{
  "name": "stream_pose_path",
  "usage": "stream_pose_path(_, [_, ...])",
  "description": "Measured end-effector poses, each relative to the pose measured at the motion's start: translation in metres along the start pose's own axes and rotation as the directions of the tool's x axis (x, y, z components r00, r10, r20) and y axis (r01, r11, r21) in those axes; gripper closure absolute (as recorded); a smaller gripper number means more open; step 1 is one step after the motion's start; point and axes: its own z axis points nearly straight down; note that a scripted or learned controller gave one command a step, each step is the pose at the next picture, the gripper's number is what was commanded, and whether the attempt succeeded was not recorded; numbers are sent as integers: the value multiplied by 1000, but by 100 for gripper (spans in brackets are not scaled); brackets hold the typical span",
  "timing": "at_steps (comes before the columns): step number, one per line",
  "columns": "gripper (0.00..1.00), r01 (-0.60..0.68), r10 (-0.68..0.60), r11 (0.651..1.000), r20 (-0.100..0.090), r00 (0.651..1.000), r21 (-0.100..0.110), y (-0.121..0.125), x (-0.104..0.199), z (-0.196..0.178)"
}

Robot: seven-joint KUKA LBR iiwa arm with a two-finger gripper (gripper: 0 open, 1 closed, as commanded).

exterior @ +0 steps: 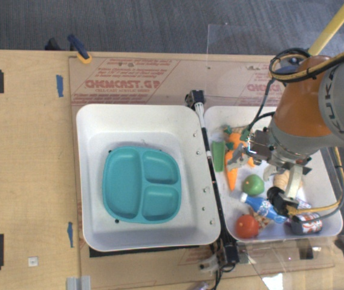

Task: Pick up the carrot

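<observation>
The orange carrot (232, 176) lies in the right bin (332, 213), close to its left wall, with its tapered tip pointing toward the near edge. More orange (235, 139) with a bit of green shows just beyond it, and I cannot tell whether that belongs to the same carrot. My gripper (243, 153) hangs low over the stretch between these two orange parts and hides it. The grey arm with its orange band (301, 107) reaches in from the right.
A green stick-shaped piece (219, 156) lies against the right bin's left wall. A green ball (253, 185), a red tomato (247, 225), a blue bottle (262, 209) and a can (305, 224) crowd the near part. The left bin (93, 125) holds a teal divided plate (141, 185).
</observation>
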Motion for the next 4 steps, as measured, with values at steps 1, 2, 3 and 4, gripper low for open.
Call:
stream_pose_path(1, [0, -184, 184, 983, 0, 983, 1, 51, -42, 72])
stream_pose_path(2, [0, -468, 468, 884, -2, 884, 4, 89, -32, 95])
stream_pose_path(3, [100, -466, 466, 885, -4, 885, -4, 91, -31, 83])
stream_pose_path(4, [100, -384, 383, 923, -14, 923, -16, 44, -41, 93])
